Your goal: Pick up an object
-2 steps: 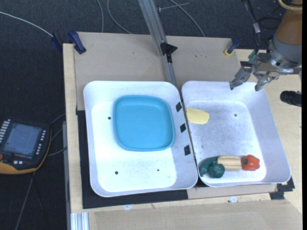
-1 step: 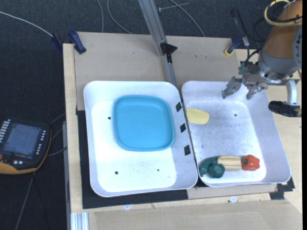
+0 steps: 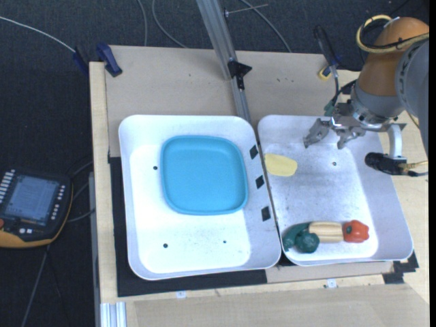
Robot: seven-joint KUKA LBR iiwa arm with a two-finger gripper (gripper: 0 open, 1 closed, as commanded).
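Trouble, we judge, lies in aim: our gripper (image 3: pixel 332 134) hangs spread and empty over the right bin (image 3: pixel 381 203) far end, well apart from the yellow piece (image 3: pixel 280 165) and near-edge toys (image 3: pixel 325 235), so closing here grabs air.

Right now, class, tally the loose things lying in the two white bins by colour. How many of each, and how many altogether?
Blue: 1, the square blue plastic plate
Yellow: 1, the flat pale yellow piece
Green: 1, the dark green lump
Tan: 1, the tan cylinder
Red: 1, the round red item
Total: 5
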